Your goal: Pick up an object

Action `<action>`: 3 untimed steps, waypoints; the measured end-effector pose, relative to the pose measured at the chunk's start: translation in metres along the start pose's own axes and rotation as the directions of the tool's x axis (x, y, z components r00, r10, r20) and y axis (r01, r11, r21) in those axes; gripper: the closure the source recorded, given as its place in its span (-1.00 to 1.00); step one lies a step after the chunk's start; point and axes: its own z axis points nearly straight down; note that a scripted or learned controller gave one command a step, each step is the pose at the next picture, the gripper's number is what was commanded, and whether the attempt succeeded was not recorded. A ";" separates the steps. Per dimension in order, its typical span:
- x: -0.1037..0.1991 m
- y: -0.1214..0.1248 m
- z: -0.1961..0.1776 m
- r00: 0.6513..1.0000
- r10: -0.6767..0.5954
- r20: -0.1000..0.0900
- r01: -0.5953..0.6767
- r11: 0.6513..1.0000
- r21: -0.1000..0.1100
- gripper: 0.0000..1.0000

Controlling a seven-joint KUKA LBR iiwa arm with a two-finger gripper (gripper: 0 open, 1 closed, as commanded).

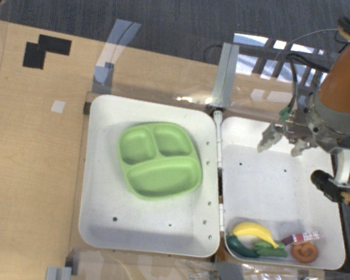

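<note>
Nothing is picked yet: my gripper (284,140) hangs spread and empty over the far end of the right bin (264,195), well apart from the banana (254,231) (lying among the toys at the near edge).

A yellow banana (254,231), a green vegetable (256,248), a small red tube (301,238) and an orange-brown round piece (304,252) are lying clustered along the right bin's (266,182) near edge.
</note>
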 end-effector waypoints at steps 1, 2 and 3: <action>-0.088 -0.076 0.097 0.997 -0.082 0.001 0.082 0.997 0.000 -1.00; -0.088 -0.075 0.096 0.997 -0.083 0.001 0.083 0.997 -0.001 -1.00; -0.032 -0.069 0.135 0.981 -0.195 0.003 0.195 0.981 -0.007 -1.00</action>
